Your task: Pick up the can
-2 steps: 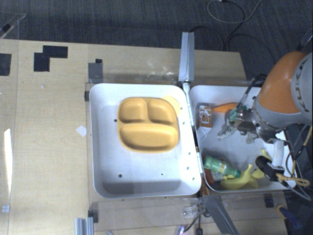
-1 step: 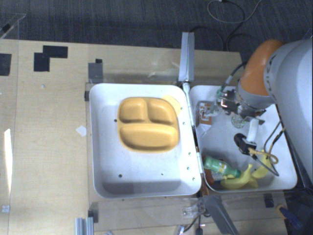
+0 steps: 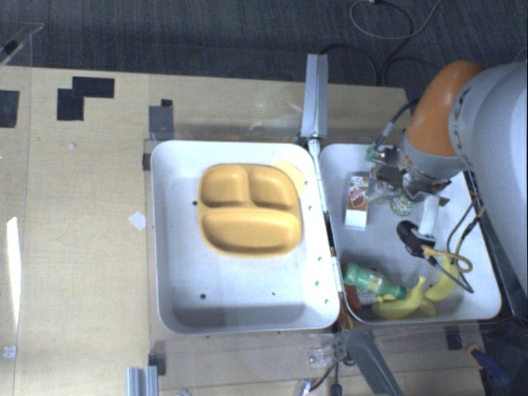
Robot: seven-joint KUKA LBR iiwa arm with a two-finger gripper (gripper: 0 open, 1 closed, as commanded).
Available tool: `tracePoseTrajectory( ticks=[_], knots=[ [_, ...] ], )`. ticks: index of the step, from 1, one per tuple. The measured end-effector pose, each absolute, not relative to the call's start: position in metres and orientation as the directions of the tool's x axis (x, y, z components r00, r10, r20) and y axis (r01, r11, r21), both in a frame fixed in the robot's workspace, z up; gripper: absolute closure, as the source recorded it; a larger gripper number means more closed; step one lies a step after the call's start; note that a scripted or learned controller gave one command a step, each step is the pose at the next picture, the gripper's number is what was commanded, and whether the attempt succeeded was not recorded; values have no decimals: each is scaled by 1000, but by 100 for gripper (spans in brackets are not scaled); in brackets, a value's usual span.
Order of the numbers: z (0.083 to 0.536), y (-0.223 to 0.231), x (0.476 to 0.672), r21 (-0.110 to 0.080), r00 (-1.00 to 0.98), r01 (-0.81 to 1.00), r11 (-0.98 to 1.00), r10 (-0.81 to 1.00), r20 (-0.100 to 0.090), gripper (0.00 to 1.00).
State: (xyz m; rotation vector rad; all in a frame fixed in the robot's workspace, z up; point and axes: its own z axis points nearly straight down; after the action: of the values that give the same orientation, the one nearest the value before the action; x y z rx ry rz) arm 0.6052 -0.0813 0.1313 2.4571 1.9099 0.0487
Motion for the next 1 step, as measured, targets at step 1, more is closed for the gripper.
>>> tracePoseTrajectory(
  ticks=[1],
  knots=[
    [89, -146, 604, 12, 235, 972, -235, 972, -1, 100]
  ],
)
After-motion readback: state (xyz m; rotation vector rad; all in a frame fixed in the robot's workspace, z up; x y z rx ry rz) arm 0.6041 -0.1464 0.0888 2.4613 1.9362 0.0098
